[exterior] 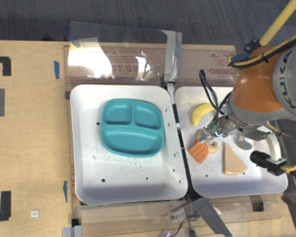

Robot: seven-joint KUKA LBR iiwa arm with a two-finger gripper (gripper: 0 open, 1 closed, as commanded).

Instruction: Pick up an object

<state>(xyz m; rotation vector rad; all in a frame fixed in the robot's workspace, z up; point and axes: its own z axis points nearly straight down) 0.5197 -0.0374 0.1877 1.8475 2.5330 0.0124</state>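
Note:
In the right bin [246,181] lie a yellow banana [201,112], an orange waffle-like piece [199,152] and a tan bread slice [233,160]. My gripper [210,134] hangs low over this bin, between the banana and the orange piece, just above the latter. The arm's wrist covers most of the gripper. I see nothing clearly held.
The left bin [84,147] holds a teal divided plate [132,127]. A clear plastic wall [121,58] stands behind the bins, with a taped post [171,58] at the divide. Black cables [209,90] loop above the banana. A black fitting [266,162] juts over the right bin.

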